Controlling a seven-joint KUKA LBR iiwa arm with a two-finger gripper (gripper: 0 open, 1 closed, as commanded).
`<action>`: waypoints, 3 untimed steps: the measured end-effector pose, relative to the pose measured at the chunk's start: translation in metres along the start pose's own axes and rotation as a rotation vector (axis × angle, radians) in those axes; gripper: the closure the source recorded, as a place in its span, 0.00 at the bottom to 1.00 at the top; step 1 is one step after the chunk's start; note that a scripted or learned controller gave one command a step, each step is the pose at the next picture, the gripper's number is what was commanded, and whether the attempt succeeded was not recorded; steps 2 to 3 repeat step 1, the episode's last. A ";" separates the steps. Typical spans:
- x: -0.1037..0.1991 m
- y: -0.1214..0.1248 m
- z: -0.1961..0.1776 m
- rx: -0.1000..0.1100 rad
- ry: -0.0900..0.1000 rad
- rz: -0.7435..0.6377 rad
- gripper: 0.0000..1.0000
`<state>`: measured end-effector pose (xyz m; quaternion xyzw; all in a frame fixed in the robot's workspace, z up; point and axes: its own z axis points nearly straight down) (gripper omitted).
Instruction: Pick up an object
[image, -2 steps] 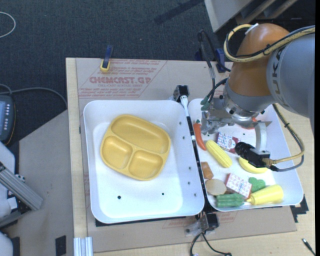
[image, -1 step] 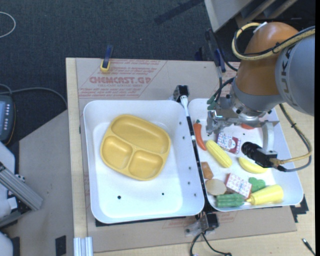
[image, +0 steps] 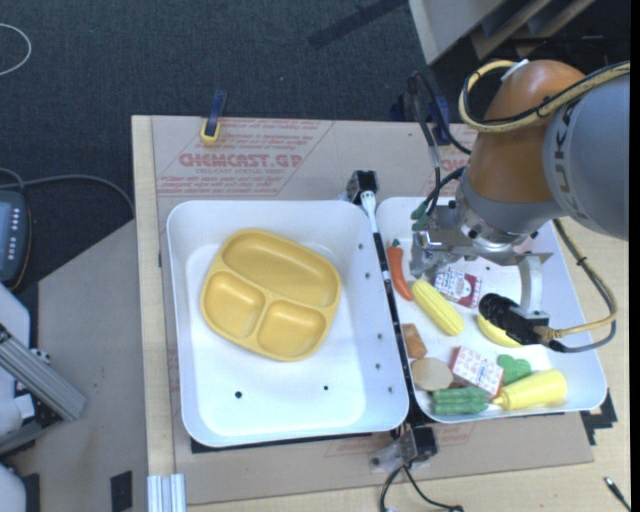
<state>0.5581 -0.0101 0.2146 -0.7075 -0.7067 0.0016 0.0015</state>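
Two white bins are set side by side on the table (image: 250, 160), and the right bin (image: 585, 372) is crowded with toy food. The corn cob (image: 438, 307) is taken as the reference. A red chilli (image: 400, 272) lies just to its left, along the wall shared with the left bin (image: 185, 330). A red and white packet (image: 461, 287) is seen just to its right, touching it or nearly so. Further right of the cob, a banana (image: 492, 333) is partly hidden by robot hardware. Below the cob a brown piece (image: 413, 343) and a tan round piece (image: 432, 374) are found, with a red and white carton (image: 477, 370) beside them. Lower still are a green vegetable (image: 461, 402), a smaller green piece (image: 515, 368) and a yellow cylinder (image: 533, 390). Well to the left of the cob, a yellow divided plate (image: 270, 293) is held alone in the left bin.

The end effector (image: 436, 262) is placed directly above the cob's upper end and the packet, close over both. No object is seen held by it. Whether it is open or closed cannot be told, since it is masked by the wrist. The cob lies tilted, its upper end nearest the end effector, hemmed in by the chilli and the packet.
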 end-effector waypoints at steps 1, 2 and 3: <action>-0.002 0.005 -0.001 -0.006 -0.001 -0.001 1.00; -0.002 0.005 -0.001 -0.006 -0.001 -0.001 1.00; -0.002 0.005 -0.001 -0.006 -0.001 -0.001 1.00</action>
